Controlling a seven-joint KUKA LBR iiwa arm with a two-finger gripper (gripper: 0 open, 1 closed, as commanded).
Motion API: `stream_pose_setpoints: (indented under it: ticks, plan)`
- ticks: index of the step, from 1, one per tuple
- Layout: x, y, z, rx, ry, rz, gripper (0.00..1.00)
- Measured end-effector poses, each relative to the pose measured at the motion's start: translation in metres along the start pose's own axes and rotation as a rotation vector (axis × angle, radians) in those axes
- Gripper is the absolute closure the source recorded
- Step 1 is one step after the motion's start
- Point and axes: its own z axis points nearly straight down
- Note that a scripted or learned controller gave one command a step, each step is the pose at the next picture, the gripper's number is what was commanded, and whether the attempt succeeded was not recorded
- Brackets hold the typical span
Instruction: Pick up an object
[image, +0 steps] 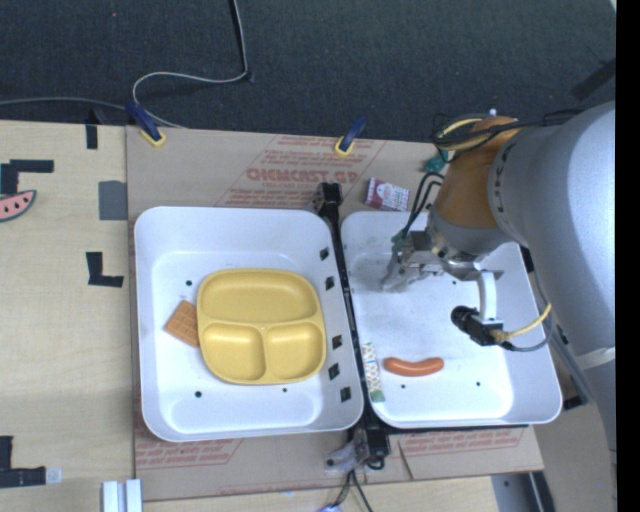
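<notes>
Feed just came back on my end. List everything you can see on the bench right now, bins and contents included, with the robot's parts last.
bins: 2, white, side by side on the cardboard
plate: 1, yellow, three compartments, in the left bin
cracker: 1, tan, left bin, partly under the plate's left edge
sausage: 1, orange-red, right bin, near its front
cardboard: 1 sheet, brown with red print, under both bins
clips: 2, blue and yellow, on the cardboard's far edge
packet: 1, small, dark red and white, on the cardboard behind the right bin
cable: 1, thin, light, across the dark floor behind the bench
arm: 1, grey with orange band, over the right bin
pincer: 1, low over the right bin's far part
</notes>
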Motion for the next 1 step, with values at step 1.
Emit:
stream_pose_setpoints:
  ticks: [1]
  plan:
    - [0.0000,0.0000,0.0001,0.000,0.000,0.000,0.00]
